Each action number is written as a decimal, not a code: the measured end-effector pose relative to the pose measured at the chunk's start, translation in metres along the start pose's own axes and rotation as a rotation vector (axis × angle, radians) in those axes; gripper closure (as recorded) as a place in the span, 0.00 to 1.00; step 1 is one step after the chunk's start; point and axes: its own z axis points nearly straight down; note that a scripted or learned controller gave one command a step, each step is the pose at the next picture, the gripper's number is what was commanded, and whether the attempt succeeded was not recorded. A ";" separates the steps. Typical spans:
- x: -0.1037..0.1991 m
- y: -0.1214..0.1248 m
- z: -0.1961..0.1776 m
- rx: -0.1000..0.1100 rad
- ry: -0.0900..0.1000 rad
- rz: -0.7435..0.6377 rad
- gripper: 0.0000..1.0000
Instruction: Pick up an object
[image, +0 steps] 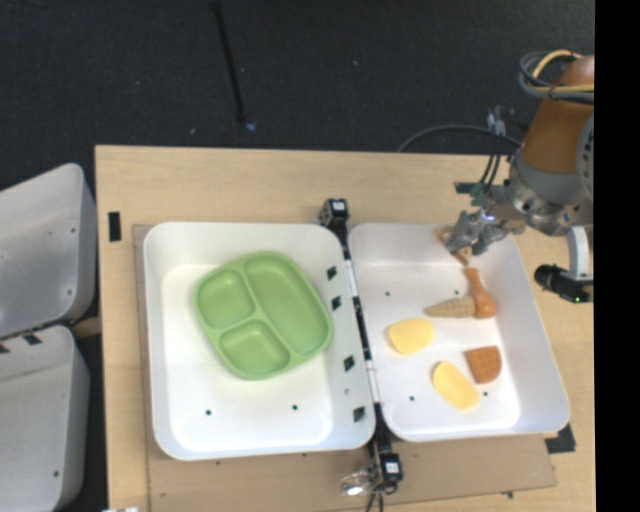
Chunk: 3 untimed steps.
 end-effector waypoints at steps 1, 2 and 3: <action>-0.001 0.001 -0.020 0.004 0.001 0.000 1.00; 0.060 0.008 -0.023 0.007 0.002 -0.004 1.00; 0.118 0.018 -0.024 0.003 0.002 -0.005 1.00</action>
